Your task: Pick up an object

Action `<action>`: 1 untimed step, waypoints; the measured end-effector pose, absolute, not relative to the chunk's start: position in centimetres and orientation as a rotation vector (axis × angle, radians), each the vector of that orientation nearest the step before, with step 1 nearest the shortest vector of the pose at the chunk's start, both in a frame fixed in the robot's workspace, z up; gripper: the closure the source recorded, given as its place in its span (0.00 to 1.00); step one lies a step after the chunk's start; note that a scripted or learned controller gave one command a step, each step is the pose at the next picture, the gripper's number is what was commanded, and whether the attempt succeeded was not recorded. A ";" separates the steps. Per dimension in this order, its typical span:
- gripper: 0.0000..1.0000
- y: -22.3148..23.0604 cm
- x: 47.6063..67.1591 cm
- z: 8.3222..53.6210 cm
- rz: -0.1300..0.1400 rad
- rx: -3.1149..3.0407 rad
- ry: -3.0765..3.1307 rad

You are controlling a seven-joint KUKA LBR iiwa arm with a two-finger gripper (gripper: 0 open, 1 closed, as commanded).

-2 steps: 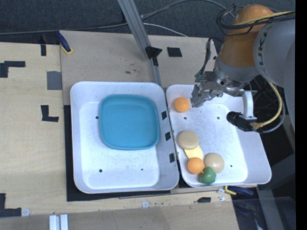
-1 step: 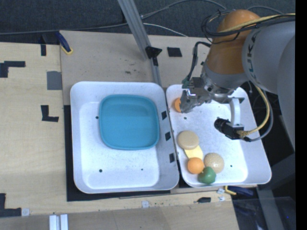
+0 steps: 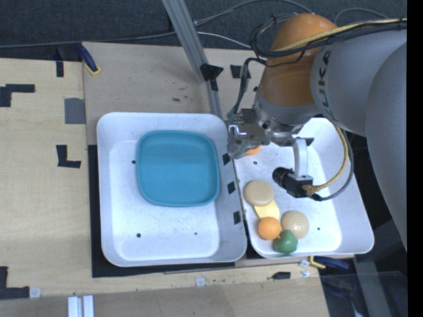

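Observation:
My gripper (image 3: 242,141) hangs low over the far left corner of the right bin (image 3: 344,233), close to the wall between the two bins. A small orange object (image 3: 252,150) peeks out just under it, mostly hidden by the gripper body. Nearer the front of that bin lie a beige round piece (image 3: 258,192), a yellow piece (image 3: 267,210), an orange ball (image 3: 268,228), a tan ball (image 3: 295,222) and a green item (image 3: 285,243), all bunched together.
The left bin (image 3: 117,243) holds a blue square plate (image 3: 177,167). A slanted metal pole (image 3: 192,41) stands behind the bins. A black connector with a yellow cable (image 3: 294,181) hangs from the arm over the right bin.

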State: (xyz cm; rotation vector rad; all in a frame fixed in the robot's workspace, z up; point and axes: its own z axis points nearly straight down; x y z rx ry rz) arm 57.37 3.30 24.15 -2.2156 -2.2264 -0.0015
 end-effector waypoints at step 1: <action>1.00 7.6 56.0 23.0 0.001 -2.216 -2.225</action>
